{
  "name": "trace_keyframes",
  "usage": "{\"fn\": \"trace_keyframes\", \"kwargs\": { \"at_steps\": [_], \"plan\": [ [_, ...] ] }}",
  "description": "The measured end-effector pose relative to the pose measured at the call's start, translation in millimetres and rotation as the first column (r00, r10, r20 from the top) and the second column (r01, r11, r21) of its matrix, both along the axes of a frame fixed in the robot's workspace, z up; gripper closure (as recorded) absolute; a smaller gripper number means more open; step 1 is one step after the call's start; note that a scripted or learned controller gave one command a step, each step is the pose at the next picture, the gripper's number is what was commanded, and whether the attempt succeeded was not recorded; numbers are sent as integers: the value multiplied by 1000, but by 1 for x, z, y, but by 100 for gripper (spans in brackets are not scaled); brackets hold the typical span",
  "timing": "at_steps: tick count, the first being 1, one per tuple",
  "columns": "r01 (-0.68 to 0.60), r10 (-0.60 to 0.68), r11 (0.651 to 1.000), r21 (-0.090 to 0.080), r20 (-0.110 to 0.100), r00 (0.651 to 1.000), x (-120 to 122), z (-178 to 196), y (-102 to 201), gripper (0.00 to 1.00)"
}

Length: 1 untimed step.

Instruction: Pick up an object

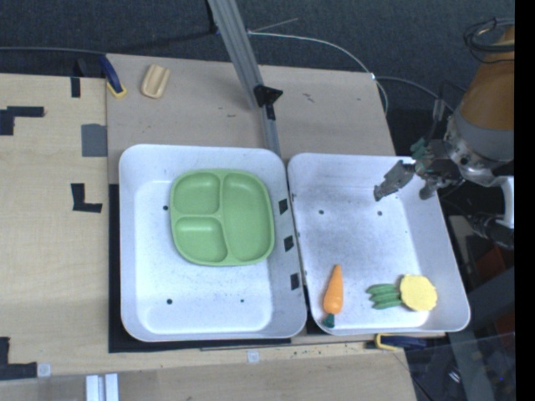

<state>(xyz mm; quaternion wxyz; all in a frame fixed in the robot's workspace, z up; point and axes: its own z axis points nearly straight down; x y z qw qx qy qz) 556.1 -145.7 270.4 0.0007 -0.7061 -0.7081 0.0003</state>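
In the right bin [359, 224], near its front edge, lie an orange carrot [333, 288], a green pea pod [383, 295] and a yellow round toy [418, 292] that touches the pod. My gripper [406, 187] hovers over the bin's far right corner, well behind these toys. It is open, and nothing sits between its fingers. The orange-banded wrist rises to the right of it.
A green divided plate [223, 216] lies in the left bin [142, 307]. A grey slanted pole [242, 48] stands behind the bins. A small tan block [155, 81] and a blue-yellow item [112, 75] rest on the bench at the back left.
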Motion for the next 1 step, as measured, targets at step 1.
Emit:
{"fn": "trace_keyframes", "kwargs": {
  "at_steps": [1],
  "plan": [
    [0,0,1000,0,0,1000,0,0,0,0]
  ]
}}
